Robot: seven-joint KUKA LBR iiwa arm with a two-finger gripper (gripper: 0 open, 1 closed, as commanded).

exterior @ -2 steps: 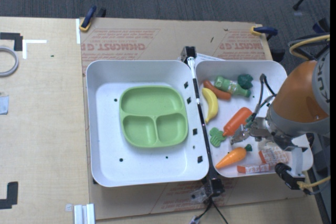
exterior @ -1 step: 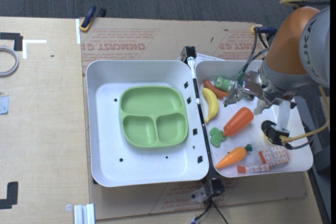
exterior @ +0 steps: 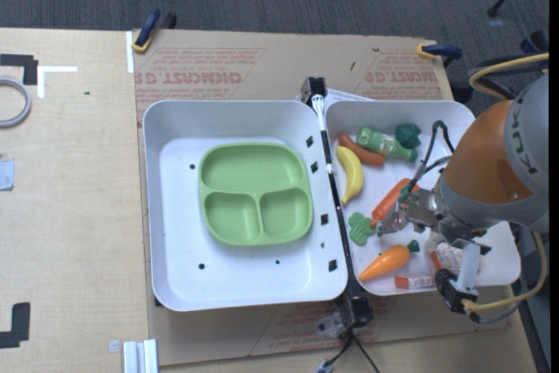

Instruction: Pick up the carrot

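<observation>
The carrot [exterior: 385, 261] is seen lying in the right bin [exterior: 463, 113], near its front edge, tip toward the left bin [exterior: 166, 214]; a second orange carrot-like piece [exterior: 389, 200] is found just above it, beside the banana [exterior: 350, 173]; the gripper [exterior: 403, 215] is lowered close to that upper piece; whether it is released or clenched cannot be told; a green divided plate [exterior: 256, 192] is held in the left bin

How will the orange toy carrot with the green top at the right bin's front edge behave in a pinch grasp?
The orange toy carrot with the green top looks like smooth, rigid plastic, so probably stiff and light, maybe slippery. Its round, tapered body could roll or squirt out of a grip. It lies apart from the yellow toy banana, so a nudge should move it alone.
</observation>
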